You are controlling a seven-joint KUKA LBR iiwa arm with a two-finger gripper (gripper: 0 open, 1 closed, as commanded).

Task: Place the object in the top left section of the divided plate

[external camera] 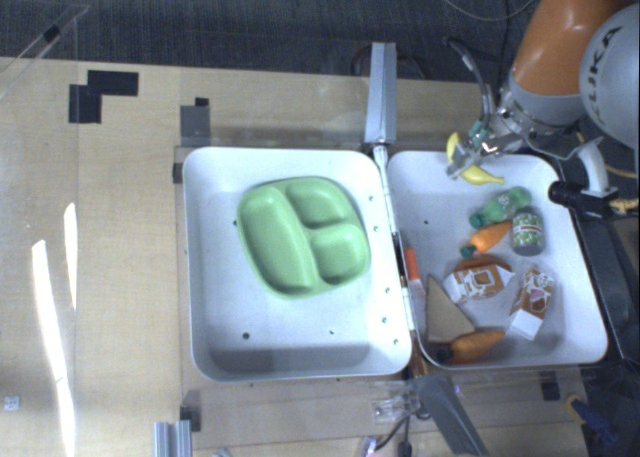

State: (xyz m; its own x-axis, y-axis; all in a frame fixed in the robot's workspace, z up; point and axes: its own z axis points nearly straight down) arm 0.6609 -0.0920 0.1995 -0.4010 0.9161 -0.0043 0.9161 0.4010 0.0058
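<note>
A smooth green divided plate (303, 235), rounded with 3 molded sections, lies in the left white bin (210, 345). In the right bin (585, 335), a carrot (490, 237), can (527, 230) and 2 cartons sit loose. At its far rim my claw (478, 150) is clenched on a glossy yellow banana (480, 175), lifted near the rim.

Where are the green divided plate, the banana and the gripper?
green divided plate (268, 245): camera view, its large left section.
banana (483, 176): camera view, middle of the fruit.
gripper (484, 143): camera view, between its fingertips.
</note>
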